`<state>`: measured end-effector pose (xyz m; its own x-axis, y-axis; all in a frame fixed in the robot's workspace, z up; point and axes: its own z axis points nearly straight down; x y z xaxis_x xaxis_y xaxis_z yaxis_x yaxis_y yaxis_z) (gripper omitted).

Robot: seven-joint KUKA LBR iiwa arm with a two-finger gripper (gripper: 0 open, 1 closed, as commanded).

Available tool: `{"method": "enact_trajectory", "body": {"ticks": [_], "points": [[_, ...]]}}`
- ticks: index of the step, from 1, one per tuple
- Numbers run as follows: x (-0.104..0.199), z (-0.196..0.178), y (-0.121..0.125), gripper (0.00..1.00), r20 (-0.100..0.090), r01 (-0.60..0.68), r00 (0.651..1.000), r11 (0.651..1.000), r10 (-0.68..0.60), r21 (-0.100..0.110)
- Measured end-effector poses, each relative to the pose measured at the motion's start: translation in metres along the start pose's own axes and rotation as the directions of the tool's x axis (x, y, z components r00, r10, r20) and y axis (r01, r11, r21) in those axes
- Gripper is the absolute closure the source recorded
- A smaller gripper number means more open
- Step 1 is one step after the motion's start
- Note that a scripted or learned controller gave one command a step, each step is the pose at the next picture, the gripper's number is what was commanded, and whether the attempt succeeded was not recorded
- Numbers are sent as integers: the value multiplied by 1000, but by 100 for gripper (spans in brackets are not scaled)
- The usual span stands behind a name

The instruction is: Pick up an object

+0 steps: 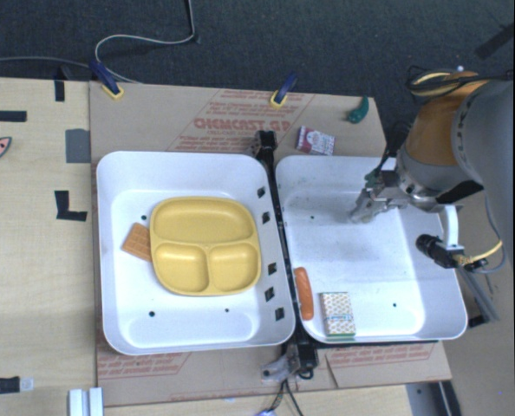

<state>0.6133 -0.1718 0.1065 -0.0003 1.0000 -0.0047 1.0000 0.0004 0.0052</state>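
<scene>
My gripper hangs over the upper middle of the right bin, fingers pointing down and left with nothing between them. An orange carrot-like stick lies along that bin's left wall near the front. Beside it sits a small printed box. In the left bin rests a yellow divided plate, with a brown wafer-like piece tucked under its left edge.
A small red and white packet lies on the cardboard just behind the right bin. A green clip and two yellow-blue clamps sit along the cardboard's far edge. The black hinge strip divides the bins.
</scene>
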Motion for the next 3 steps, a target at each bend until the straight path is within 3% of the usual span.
{"method": "enact_trajectory", "body": {"ticks": [3], "points": [[1, -28, 0, 100, -3, 2, 1000, 1000, -2, 2]]}}
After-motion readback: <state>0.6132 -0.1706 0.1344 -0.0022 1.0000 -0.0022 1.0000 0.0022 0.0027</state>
